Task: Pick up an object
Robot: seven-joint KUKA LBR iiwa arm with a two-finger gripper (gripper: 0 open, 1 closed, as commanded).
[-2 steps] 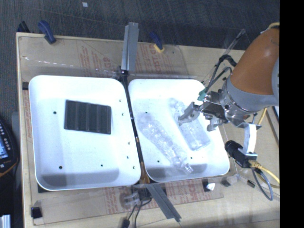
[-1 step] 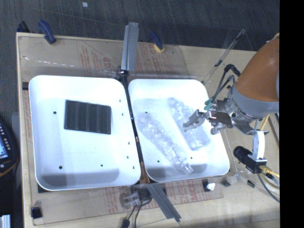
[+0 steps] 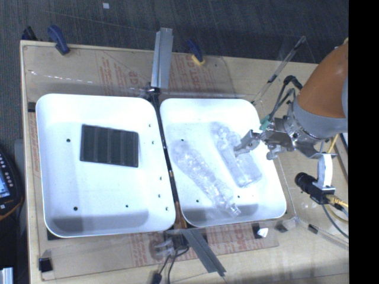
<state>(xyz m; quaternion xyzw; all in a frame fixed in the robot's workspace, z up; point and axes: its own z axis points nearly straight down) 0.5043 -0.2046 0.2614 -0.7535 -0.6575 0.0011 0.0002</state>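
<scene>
Two clear plastic bottles lie in the right bin (image 3: 269, 203). One bottle (image 3: 204, 176) runs diagonally from the bin's middle toward its front. The other bottle (image 3: 237, 155) lies further right, also slanted. A dark ribbed rectangular block (image 3: 109, 145) lies flat in the left bin (image 3: 53, 212). My gripper (image 3: 259, 148) hangs over the right side of the right bin, just above the right-hand bottle's upper part. Its fingers are spread open, and nothing sits between them.
A metal bar (image 3: 161, 58) rises at the back between the bins, and another bar (image 3: 201, 253) lies at the front. Blue clamps (image 3: 58, 39) grip the bench's back edge. Cables and a black fitting (image 3: 311, 185) sit right of the right bin.
</scene>
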